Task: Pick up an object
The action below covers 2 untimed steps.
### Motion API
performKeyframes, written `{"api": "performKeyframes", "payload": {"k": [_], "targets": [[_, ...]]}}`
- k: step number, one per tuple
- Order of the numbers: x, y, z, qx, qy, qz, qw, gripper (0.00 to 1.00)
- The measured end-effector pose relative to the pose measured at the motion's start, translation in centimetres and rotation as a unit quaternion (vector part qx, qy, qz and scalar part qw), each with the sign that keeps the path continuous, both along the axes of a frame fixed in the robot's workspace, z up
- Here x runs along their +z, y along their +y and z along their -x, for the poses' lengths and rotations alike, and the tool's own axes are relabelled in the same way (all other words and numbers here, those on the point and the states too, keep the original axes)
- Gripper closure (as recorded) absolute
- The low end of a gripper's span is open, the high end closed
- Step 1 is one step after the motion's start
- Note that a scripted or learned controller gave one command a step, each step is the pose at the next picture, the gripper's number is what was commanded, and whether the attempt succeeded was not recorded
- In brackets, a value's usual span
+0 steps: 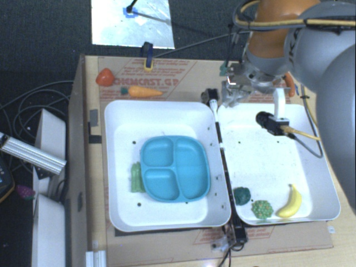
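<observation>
Camera view, pincer (236,95) above right bin's (320,166) far edge

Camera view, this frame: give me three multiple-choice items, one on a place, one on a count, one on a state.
1. Where is the banana?
A. right bin's near corner
B. on the blue tray
C. outside both bins

2. How many compartments has the blue tray?
A. two
B. three
C. five

3. How does the carrot lie?
A. in the left bin
B. on the cardboard behind the bins
C. on the tray

Answers: 1 A, it lies beside the green ball; 2 B, two ridges split it in three; 3 B, it rests beyond the left bin.
</observation>
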State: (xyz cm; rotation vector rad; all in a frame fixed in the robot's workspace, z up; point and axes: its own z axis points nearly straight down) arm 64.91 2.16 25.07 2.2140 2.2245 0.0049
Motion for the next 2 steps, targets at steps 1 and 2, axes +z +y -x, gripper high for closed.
{"api": "performKeyframes", "payload": {"k": [1,2], "targets": [[-1.0,4.9,1.7,0.001,0.001,-0.0003,1.0,1.0],[-4.6,-2.9,2.8,-0.002,0.002,0.0009,1.0,1.0]]}}
